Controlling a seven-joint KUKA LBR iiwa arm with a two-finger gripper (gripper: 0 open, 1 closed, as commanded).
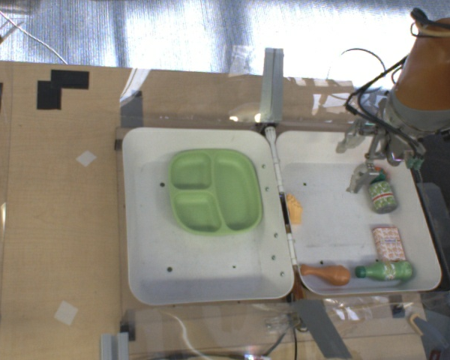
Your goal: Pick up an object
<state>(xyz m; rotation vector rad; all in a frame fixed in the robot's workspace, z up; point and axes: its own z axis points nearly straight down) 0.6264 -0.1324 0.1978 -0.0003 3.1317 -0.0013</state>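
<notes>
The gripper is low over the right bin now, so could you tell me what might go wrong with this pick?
The gripper hangs just above-left of the small green can; closing there could clip its rim and roll it away. The can also lies near the right bin's far wall, leaving little room. The pink box sits close below, so a nudged can may bump it.

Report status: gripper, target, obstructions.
Gripper low in right bin, directly above green can. Grasp unconfirmed. Pink box and green bottle nearby.

The gripper (369,172) hangs in the right bin (326,220) just above a small green can (382,196).
</notes>
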